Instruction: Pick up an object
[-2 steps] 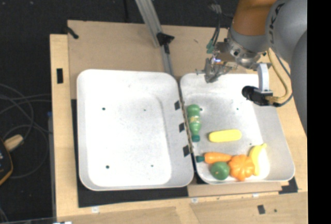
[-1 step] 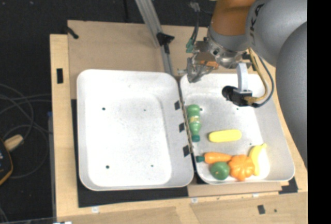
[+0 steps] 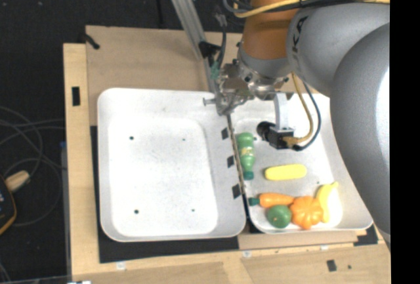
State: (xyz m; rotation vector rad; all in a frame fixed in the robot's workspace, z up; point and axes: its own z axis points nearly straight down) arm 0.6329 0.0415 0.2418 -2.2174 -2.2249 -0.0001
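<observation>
1. We see the grey arm [image 3: 348,46] reach in from the right, its orange band above the wrist.
2. The left bin [image 3: 157,164] is the larger white surface in view, touching the right bin [image 3: 326,159] along their shared rim.
3. The gripper [image 3: 225,98] hangs over the far end of that shared rim; we cannot tell whether it is open or closed, and we see nothing held in it.
4. The green bottle [image 3: 246,151] lies in the right bin just beside the divide, near the gripper but apart from it.
5. The yellow piece [image 3: 285,172] lies mid-bin.
6. Along the near edge sit the orange pepper [image 3: 307,210], yellow banana [image 3: 327,197], carrot [image 3: 275,199] and green ball [image 3: 279,216], clustered together.
</observation>
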